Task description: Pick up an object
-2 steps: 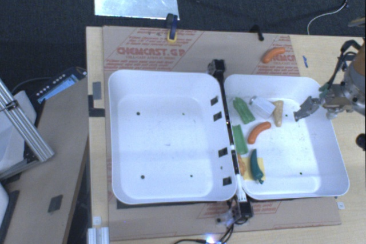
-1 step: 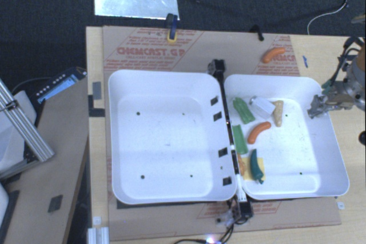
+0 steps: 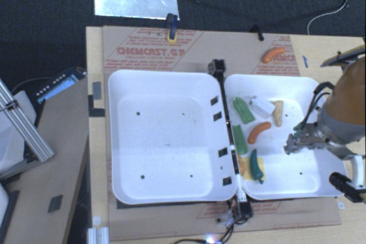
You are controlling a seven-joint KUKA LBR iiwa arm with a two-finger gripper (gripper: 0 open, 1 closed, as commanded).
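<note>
The right bin [image 3: 286, 183] holds several small items along its left side. A green piece [image 3: 243, 110], a white piece [image 3: 262, 106] and a tan piece [image 3: 278, 113] lie near the back. In front of them are an orange sausage shape [image 3: 259, 131] and a long green strip [image 3: 239, 139]. A dark green piece [image 3: 255, 163] rests on a yellow one [image 3: 261, 167] near the front left. My gripper [image 3: 293, 144] hangs low over the bin's right half, to the right of the orange sausage and apart from it.
The left bin [image 3: 166, 140] lies beside the right one, with black clips [image 3: 220, 117] along the shared wall. Another orange sausage [image 3: 273, 55] lies on the board behind the right bin. A yellow and blue clamp [image 3: 171, 28] stands at the board's back edge.
</note>
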